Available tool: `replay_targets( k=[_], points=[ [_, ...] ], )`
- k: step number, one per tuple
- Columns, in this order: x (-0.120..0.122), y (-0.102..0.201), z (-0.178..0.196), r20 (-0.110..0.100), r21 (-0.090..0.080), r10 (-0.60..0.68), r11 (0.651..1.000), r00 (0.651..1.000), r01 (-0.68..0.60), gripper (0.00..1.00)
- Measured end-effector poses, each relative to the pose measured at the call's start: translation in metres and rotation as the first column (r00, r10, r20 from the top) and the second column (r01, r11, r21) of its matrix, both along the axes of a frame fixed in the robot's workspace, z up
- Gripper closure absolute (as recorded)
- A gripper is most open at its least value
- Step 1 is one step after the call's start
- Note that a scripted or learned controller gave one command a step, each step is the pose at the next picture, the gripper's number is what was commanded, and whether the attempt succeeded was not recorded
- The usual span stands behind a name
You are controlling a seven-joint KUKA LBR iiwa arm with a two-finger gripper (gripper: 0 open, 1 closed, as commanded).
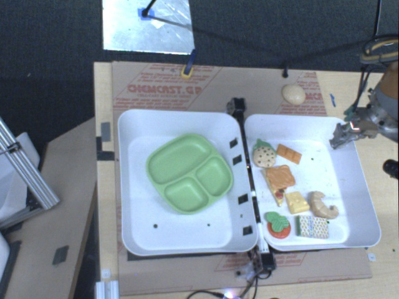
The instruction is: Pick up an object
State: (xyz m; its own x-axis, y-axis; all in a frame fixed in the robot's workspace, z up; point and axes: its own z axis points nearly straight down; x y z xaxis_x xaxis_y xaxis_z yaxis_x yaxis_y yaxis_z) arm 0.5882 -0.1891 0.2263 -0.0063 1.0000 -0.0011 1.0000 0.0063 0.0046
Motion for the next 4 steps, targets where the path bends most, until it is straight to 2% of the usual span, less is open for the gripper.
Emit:
replay_targets(
  k=[3, 4],
  points=[
    [0.031, 0.165, 0.02, -0.001, 0.003, 0.004, 1.0, 1.0, -0.004, 1.0],
    [0.036, 0.221, 0.016, -0.002, 0.003, 0.004, 1.0, 1.0, -0.004, 1.0]
  ],
)
